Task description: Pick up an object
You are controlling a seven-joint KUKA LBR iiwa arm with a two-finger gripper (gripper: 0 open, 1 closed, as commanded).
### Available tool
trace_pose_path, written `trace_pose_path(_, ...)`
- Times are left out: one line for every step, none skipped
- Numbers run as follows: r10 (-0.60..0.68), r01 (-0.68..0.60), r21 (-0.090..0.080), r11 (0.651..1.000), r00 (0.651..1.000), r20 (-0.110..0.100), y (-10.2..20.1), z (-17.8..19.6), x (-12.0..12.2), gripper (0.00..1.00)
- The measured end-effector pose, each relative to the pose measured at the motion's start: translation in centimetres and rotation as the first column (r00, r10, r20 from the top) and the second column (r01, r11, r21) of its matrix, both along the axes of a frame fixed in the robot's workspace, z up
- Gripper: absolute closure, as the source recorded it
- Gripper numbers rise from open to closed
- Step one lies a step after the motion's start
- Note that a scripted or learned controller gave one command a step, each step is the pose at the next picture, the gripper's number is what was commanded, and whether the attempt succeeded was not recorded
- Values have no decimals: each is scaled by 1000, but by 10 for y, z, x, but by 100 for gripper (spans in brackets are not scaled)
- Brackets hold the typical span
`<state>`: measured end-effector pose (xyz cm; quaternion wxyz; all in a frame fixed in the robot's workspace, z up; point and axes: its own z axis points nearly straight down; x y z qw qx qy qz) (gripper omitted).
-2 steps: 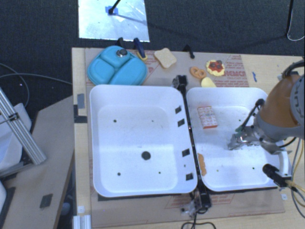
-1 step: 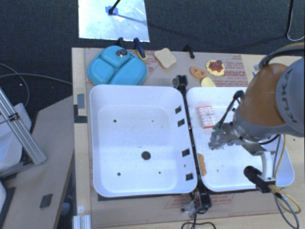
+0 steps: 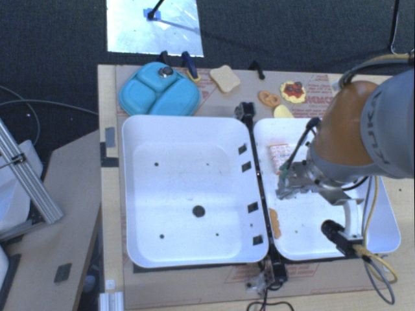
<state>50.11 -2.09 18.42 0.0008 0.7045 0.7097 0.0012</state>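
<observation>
The pincer [image 3: 287, 188] hangs low inside the right bin [image 3: 389, 235], likely there to reach its contents; whether it is wide or narrow I cannot tell. A card [image 3: 279, 155] lies just beyond it, and an orange piece [image 3: 274, 223] sits by the bin's left wall.

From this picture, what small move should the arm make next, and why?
Probably a short descent with a small shift toward the small orange item. The gripper hangs low over the right bin, between the small pink-and-white packet and that item, with nothing visibly held.
</observation>
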Motion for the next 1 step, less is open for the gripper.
trace_pose_path(-1, 1, 0, 1000, 1000, 9, 8, 89, -13, 100)
